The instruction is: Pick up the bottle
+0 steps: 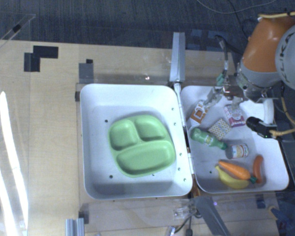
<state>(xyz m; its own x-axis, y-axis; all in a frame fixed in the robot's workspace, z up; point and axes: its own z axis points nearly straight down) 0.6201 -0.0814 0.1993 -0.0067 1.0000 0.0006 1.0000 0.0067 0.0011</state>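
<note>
The bottle (207, 138) is green with a pale cap end and lies on its side in the right bin (280, 181), near that bin's left wall. My gripper (220, 96) hangs over the back of the right bin, up and to the right of the bottle and well apart from it. Its fingers stand open with nothing between them. The grey wrist and orange band (265, 38) rise behind it at the upper right.
Around the bottle lie a small carton (198, 113), a patterned packet (220, 129), a pink packet (234, 116), a can (238, 151), a carrot (234, 170), a banana (232, 181) and a sausage (257, 166). The left bin (91, 132) holds a green divided tray (141, 145).
</note>
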